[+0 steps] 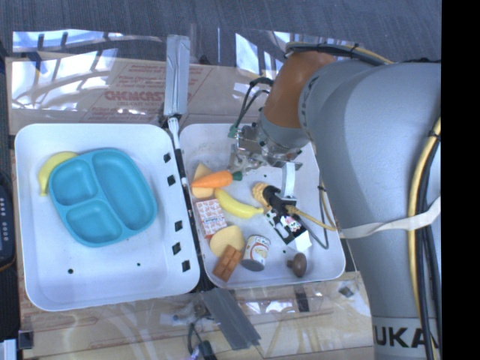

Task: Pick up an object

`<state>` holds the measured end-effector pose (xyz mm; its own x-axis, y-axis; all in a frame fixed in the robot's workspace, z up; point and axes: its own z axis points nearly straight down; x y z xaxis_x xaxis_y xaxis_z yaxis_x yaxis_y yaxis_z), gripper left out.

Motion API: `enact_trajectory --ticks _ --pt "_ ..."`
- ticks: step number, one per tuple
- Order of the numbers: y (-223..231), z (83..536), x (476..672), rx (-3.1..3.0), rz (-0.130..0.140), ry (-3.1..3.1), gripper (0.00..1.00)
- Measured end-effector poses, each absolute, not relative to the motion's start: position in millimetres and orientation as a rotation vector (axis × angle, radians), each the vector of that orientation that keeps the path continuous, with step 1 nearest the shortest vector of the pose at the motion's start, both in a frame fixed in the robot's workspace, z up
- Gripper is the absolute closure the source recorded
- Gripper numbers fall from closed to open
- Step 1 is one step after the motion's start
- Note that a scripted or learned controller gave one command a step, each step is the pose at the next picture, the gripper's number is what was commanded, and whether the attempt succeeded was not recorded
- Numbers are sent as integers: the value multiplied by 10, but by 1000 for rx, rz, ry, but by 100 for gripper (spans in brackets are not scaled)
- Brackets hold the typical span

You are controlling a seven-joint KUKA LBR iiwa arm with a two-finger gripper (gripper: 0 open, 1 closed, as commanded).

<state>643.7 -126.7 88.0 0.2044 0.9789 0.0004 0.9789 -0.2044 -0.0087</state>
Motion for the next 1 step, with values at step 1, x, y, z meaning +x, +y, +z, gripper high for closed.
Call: enact_trajectory --ticks 1 --pt "-327 1912 6157 -2051 1 -2378 100"
